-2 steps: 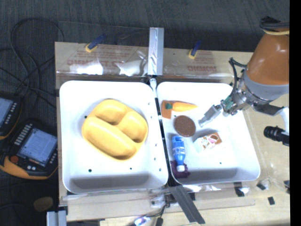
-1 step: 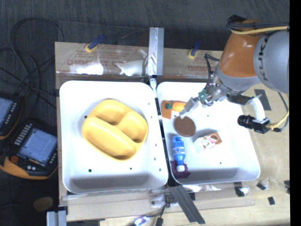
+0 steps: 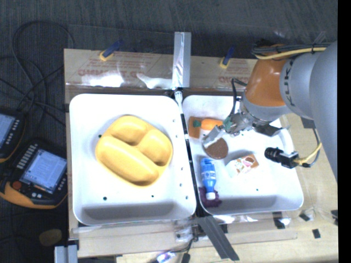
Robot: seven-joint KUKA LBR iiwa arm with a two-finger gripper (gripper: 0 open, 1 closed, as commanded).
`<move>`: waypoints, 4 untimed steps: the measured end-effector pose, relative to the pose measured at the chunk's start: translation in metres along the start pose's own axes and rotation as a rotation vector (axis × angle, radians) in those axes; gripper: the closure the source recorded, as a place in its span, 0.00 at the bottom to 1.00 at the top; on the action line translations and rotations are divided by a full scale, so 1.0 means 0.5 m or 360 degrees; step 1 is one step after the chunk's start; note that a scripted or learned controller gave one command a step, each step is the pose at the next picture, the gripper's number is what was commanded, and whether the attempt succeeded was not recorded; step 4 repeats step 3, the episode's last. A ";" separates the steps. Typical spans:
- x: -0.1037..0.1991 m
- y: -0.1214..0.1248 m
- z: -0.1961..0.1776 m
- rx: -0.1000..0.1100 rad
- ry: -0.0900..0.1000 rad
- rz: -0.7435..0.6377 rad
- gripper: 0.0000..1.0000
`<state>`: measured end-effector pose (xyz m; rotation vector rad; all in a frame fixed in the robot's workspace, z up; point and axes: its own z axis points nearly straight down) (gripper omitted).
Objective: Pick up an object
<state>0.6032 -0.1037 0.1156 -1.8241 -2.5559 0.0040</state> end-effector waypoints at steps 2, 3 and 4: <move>0.017 -0.045 0.034 -0.0022 -0.0008 -0.0085 1.00; 0.079 0.051 -0.136 -0.0003 -0.0001 0.0001 1.00; 0.079 0.051 -0.136 -0.0003 -0.0001 0.0001 1.00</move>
